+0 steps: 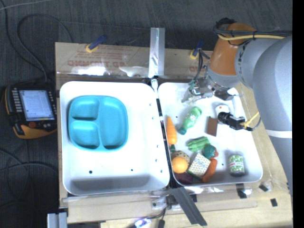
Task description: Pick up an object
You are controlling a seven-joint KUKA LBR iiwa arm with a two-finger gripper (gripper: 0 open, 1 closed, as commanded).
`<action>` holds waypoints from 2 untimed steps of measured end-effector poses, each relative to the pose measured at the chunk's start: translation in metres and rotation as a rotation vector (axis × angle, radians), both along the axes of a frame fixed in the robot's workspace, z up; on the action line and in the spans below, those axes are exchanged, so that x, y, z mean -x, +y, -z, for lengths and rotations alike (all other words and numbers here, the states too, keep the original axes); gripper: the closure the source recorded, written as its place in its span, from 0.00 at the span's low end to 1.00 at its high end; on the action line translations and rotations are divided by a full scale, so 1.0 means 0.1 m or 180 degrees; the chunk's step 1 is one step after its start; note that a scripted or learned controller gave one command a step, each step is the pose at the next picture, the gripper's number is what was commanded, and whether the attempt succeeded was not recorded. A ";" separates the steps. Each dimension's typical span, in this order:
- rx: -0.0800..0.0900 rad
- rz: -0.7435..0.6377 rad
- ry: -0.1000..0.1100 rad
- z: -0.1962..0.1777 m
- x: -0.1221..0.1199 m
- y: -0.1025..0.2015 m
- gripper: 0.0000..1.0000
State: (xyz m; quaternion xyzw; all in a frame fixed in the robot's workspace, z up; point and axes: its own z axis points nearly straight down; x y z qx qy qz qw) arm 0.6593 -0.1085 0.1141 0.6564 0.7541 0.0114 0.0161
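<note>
Lying near the middle of the right-hand shallow white bin point(256, 167), the small green plastic bottle with a white label point(190, 119) rests tilted on the bin floor, apart from the gripper. Just right of it stands a flat brown rectangular block point(212, 126). Along the bin's left wall lies an orange toy carrot point(171, 130). Below the bottle sits a green leafy toy vegetable point(198, 142) touching a dark teal rounded piece point(209, 151). Nearer the front edge cluster a round orange fruit point(179, 165), a pale checkered cube point(199, 165), a red-orange sausage-shaped toy point(210, 170) and a dark purple piece point(186, 178). A small green-labelled can point(236, 164) stands by itself toward the right front corner.

The two-finger gripper point(195, 92) hangs over the far part of the right bin, above and behind the bottle; I cannot tell its state. The grey arm with an orange band point(228, 56) reaches in from the right.

The left-hand white bin point(95, 179) holds a turquoise divided plastic tray point(98, 122). A handheld control pendant with a screen point(31, 109) lies off the bench to the left.
</note>
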 end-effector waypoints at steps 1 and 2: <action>0.0012 -0.1326 0.0126 -0.70 0.42 0.42 1.00; 0.0041 -0.2428 0.0115 -0.99 0.47 0.36 1.00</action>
